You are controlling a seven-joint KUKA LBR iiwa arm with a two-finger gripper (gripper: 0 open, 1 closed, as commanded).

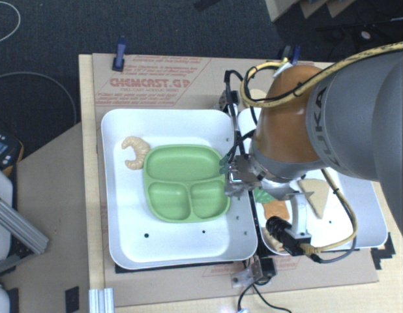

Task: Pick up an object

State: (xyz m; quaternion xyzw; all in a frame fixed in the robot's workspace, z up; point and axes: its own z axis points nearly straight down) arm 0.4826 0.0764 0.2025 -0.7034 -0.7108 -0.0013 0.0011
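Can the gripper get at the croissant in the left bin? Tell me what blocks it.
Probably yes. The croissant lies uncovered at the left bin's upper left, beside the green divided plate. The gripper sits at the plate's right edge, so it must cross over the plate.

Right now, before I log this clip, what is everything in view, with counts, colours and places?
Shallow white plastic bin: two, side by side on the bench; the right one mostly hidden by the arm.
Green three-compartment plastic tray: one, left bin, centre.
Tan croissant-shaped toy: one, left bin, at the tray's upper left.
Orange-and-cream objects: right bin, partly hidden, kind unclear.
Blue clamp: one, bench's far edge.
Grey arm with orange band: one, end effector at the tray's right rim.
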